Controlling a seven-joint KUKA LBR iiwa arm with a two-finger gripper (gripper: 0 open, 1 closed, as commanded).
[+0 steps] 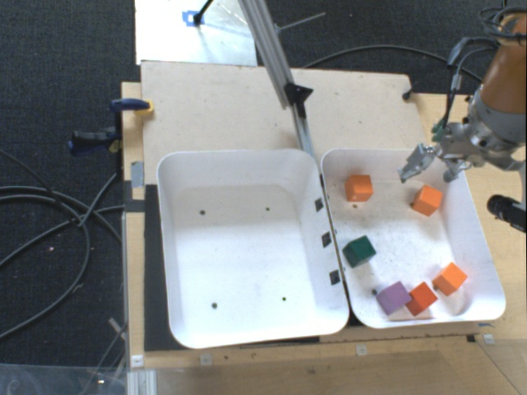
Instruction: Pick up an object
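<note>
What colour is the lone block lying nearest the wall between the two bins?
Dark green. The block shows plainly in the camera view, in the right bin.

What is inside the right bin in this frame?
The right bin holds six blocks: four orange, one green, one purple. The gripper covers part of its top rim.

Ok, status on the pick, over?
Gripper open, holding nothing, above right bin. Nearest orange cube just below it, untouched. Nothing blocking it.
</note>
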